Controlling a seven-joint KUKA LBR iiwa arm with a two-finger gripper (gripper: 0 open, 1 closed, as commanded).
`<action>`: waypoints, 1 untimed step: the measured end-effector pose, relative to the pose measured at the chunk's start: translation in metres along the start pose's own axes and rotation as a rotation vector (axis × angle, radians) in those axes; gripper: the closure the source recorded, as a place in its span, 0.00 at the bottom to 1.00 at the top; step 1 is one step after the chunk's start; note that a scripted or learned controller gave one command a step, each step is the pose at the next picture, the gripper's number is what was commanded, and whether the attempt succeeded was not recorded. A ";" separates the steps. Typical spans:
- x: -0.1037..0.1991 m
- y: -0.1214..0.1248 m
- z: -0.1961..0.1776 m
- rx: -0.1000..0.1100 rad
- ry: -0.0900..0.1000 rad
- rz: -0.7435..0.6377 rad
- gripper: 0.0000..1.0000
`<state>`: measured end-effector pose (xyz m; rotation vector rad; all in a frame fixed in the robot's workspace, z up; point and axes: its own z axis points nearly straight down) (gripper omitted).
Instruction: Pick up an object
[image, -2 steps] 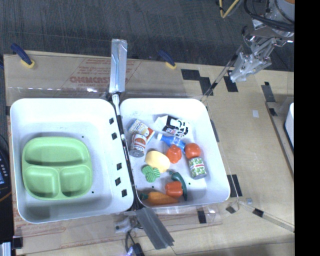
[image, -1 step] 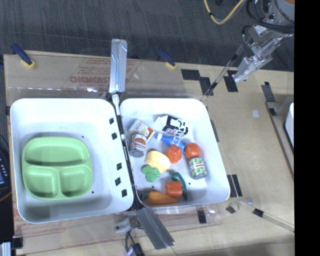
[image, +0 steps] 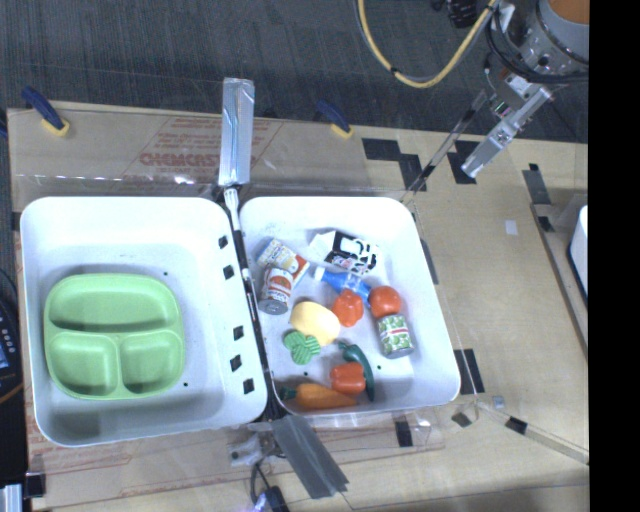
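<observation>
The right bin (image: 425, 300) holds several small items. Among them are a black-and-white carton (image: 348, 250), a tin can (image: 277, 291), a yellow lemon-like piece (image: 315, 322), a green-labelled jar (image: 396, 336), a red tomato (image: 384, 299), a red pepper (image: 348, 377) and a carrot (image: 318, 397). My gripper (image: 480, 150) hangs high above the bench at the top right. It is beyond the right bin's far right corner and away from all the items. Nothing hangs from it.
A green divided tray (image: 113, 335) lies in the left bin (image: 40, 240). A taped metal strip (image: 236, 130) stands at the divider between the bins. A yellow cable (image: 420, 75) loops near the arm at the top. Bare bench lies right of the bins.
</observation>
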<state>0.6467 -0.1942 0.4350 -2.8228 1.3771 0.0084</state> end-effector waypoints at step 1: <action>0.012 -0.005 -0.007 0.007 0.007 -0.253 1.00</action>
